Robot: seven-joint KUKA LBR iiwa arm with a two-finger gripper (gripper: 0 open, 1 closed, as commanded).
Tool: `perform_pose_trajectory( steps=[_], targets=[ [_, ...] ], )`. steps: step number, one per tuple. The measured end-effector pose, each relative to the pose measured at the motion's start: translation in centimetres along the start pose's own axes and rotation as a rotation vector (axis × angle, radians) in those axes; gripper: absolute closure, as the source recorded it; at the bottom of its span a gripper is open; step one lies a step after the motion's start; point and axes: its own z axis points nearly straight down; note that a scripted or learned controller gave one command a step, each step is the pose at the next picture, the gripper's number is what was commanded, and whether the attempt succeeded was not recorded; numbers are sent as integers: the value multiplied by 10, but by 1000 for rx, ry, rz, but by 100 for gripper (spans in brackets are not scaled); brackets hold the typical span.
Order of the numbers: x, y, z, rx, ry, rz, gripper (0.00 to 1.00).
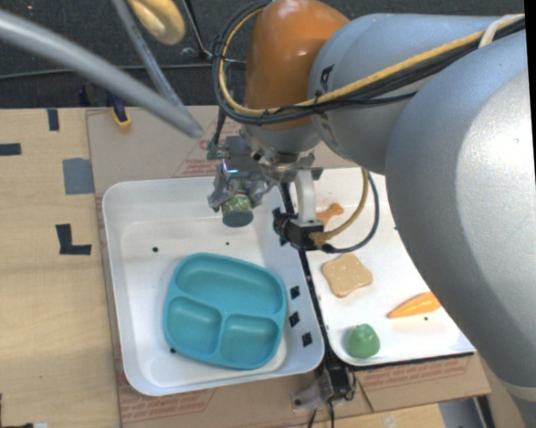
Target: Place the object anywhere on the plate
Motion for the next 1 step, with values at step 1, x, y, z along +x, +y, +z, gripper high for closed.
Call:
perform_pose_trajectory(
  steps=[1],
  targets=[
    [51, -16, 17, 0, 0, 0, 100]
  ],
)
